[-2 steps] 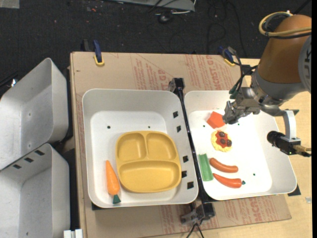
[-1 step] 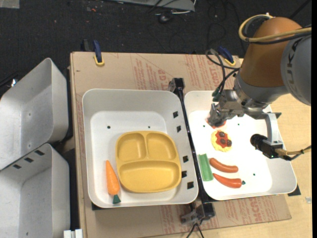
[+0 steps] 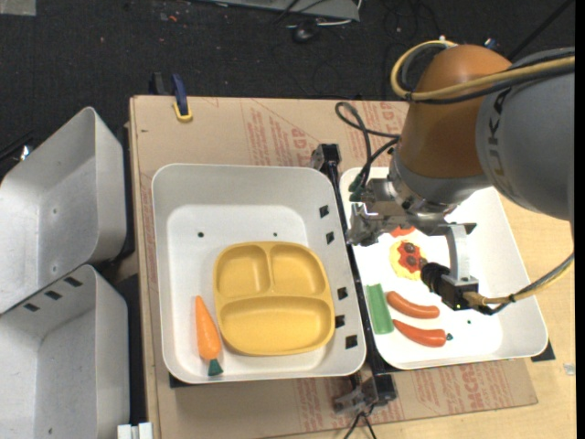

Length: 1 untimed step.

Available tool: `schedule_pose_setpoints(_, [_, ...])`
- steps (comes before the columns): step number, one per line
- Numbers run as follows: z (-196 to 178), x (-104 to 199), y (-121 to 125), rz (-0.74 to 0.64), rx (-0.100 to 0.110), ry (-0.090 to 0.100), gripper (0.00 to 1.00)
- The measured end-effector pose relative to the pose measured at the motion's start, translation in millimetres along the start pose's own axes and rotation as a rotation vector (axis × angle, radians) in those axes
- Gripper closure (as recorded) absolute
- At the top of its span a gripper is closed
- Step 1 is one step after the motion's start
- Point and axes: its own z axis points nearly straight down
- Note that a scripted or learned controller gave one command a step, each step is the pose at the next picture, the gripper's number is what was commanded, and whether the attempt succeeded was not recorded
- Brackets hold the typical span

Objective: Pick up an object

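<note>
Toy food in two white bins.
Left bin [image 3: 174,199]: yellow divided tray [image 3: 272,300], carrot [image 3: 207,329]. Right bin [image 3: 498,245]: green block [image 3: 377,308], sausages [image 3: 413,304]; gripper [image 3: 384,222] above, grip cannot be told.

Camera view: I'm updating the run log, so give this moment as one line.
arm over right bin | gripper above yellow-red toy | hold: none seen | also there: green block, two sausages | left bin: tray, carrot
</note>
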Motion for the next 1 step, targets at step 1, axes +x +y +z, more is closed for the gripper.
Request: schedule_pose_setpoints(1, [-1.1,48.6,-1.9,0.0,-0.002,0.0,1.0])
